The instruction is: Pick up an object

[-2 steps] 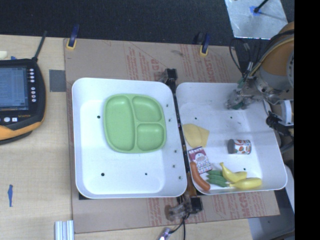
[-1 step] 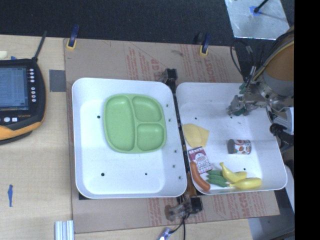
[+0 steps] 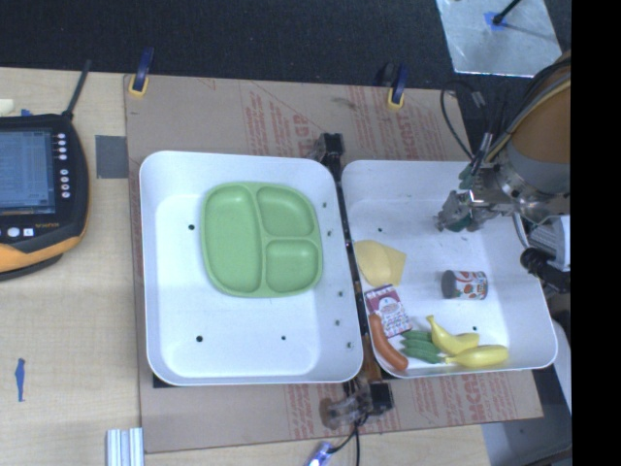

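My gripper [image 3: 454, 217] hangs over the back part of the right bin [image 3: 388, 178], above bare white floor, and nothing shows between its fingers. In that bin lie a yellow cheese wedge [image 3: 378, 259], a small grey and red can [image 3: 465, 284] on its side, a red and white carton [image 3: 389, 310], a hot dog [image 3: 385, 344], a green pea pod [image 3: 421, 349], a banana [image 3: 450, 336] and a lemon-yellow piece [image 3: 480, 356]. The can lies a little in front of the gripper, apart from it.
The left bin [image 3: 165, 260] holds a green divided plate [image 3: 261, 238]. An orange-edged teach pendant [image 3: 34, 187] lies on the bench at the far left. Clamps [image 3: 392, 83] sit at the cardboard's back edge. Cables run by the arm at the right.
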Action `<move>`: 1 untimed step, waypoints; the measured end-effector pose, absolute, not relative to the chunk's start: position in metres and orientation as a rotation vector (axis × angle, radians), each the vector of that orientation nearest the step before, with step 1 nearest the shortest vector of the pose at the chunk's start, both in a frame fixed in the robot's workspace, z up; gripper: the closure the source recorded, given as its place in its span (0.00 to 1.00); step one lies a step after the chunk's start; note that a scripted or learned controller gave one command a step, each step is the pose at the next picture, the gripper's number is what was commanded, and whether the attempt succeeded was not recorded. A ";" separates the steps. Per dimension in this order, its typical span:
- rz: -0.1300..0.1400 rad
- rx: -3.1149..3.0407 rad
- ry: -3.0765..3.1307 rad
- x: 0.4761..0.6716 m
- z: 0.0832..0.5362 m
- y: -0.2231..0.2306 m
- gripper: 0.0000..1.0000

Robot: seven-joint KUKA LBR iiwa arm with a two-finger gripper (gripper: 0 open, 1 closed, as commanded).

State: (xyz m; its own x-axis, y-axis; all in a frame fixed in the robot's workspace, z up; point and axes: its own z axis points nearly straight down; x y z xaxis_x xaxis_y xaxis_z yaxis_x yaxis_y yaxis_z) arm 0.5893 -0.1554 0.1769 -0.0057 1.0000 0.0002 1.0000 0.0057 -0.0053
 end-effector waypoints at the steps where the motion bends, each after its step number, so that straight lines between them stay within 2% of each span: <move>1: 0.007 -2.211 -2.225 0.583 0.193 -0.116 1.00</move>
State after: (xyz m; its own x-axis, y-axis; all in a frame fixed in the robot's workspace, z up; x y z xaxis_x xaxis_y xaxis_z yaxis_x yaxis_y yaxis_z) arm 0.5831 -0.1156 0.1934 -0.0064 1.0000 0.0002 1.0000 0.0064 -0.0066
